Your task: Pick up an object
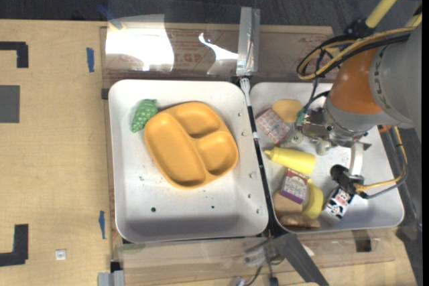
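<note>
Nothing seems picked up yet; the gripper [320, 136] hangs over the cluttered bin [379, 205], open or closed I cannot tell.

Orange tray [175, 144], green grapes [143, 114], yellow bottle [293, 158], perhaps purple packet [293, 187]

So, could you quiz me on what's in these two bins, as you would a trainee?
1. True or false: the orange plate lies in the left bin as the camera sees it.
2. What lies beside that plate in the same bin? A) green grapes B) a spoon C) a cup
3. Fill in: the arm hangs over the ___ bin.
Key: 1 true; 2 A; 3 right, so the right bin.
</note>
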Available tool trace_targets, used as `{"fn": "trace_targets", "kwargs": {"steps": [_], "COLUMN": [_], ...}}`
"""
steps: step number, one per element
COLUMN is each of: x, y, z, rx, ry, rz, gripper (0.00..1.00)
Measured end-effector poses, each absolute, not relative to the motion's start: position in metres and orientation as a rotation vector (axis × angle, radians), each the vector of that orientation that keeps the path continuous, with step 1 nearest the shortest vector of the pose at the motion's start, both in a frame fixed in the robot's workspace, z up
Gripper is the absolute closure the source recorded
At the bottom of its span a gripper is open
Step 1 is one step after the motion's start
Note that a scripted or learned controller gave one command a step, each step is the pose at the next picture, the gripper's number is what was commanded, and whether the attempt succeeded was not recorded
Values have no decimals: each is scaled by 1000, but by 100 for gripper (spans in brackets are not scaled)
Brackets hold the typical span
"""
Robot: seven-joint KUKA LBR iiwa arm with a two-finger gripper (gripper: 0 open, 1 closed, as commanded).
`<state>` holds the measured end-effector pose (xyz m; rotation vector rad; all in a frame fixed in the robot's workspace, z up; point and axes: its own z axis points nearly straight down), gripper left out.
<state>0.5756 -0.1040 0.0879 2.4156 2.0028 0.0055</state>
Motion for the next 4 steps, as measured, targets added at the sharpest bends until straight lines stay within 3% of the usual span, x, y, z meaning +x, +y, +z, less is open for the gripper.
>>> {"fn": "trace_targets", "kwargs": {"steps": [1,2,3,4], "x": [577,650,589,538], "y": [-104,-24,-18,13], "z": [100,187,267,327], "rx": [2414,2776,2891,2817], "ry": [1999,1469,1228,1390], "rz": [10,6,4,4], "gripper": [100,100,100,100]}}
